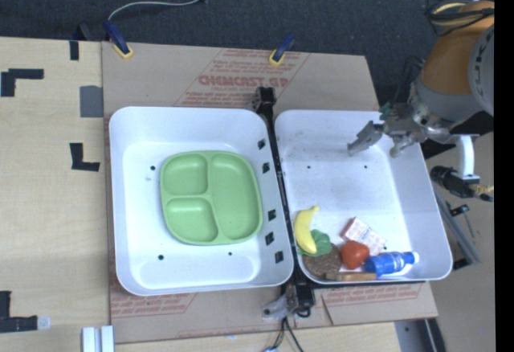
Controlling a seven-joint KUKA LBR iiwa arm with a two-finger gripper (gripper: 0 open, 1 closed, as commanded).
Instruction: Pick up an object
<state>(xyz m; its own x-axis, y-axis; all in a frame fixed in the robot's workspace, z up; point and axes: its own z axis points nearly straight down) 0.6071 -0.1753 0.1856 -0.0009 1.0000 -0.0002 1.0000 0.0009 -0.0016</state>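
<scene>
Jaws [382, 141] seemingly spread, grasping nothing, above right bin [418, 206], banana [305, 230] well apart

Two bins side by side

Green divided plastic plate [211, 197] lies in the left white bin [136, 133]; yellow toy banana [305, 229] lies in the right white bin's [418, 198] near corner.

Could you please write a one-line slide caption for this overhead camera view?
Open tool poised over the right bin, far from its clustered banana, tomato and bottle; green plate in the left bin.
</scene>
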